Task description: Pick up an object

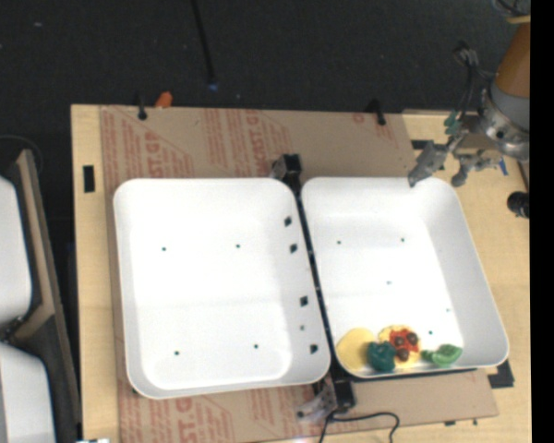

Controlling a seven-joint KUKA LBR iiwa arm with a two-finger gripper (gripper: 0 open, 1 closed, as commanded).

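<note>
Several small objects lie clustered at the near edge of the right bin (462,220): a pale yellow round piece (351,346), a teal object (380,357), a red object (404,340) and a green object (443,353). They touch or overlap one another. My gripper (440,167) hangs over the right bin's far right corner, well away from the cluster. Its two fingers are spread open with nothing between them.
The left bin (129,247) sits beside the right one, with a row of black clips (300,275) along the seam between them. Both bins rest on a cardboard sheet (212,146) on the bench. White equipment (5,247) stands at the far left.
</note>
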